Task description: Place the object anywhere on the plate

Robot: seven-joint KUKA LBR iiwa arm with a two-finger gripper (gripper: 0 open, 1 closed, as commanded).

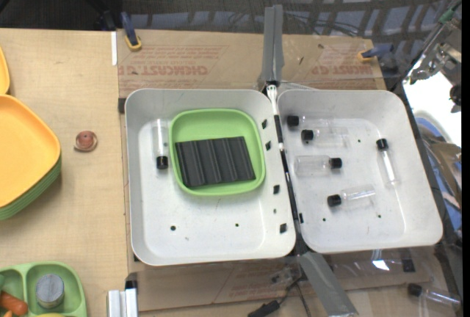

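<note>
Vials lie about: one (161, 144) in the left bin (147, 227), just left of the green plate (217, 152) with its dark ribbed insert (213, 161), four more in the right bin (411, 220). Tool's state I cannot tell.

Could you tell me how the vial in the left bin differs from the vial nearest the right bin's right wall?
The left-bin vial lies straight up and down the view, cap toward the near edge, close beside the green plate. The right-wall vial lies slightly slanted, cap toward the far edge, with no plate in its bin and other vials spread to its left. Both are clear tubes with black caps, lying flat on a white bin floor.
</note>
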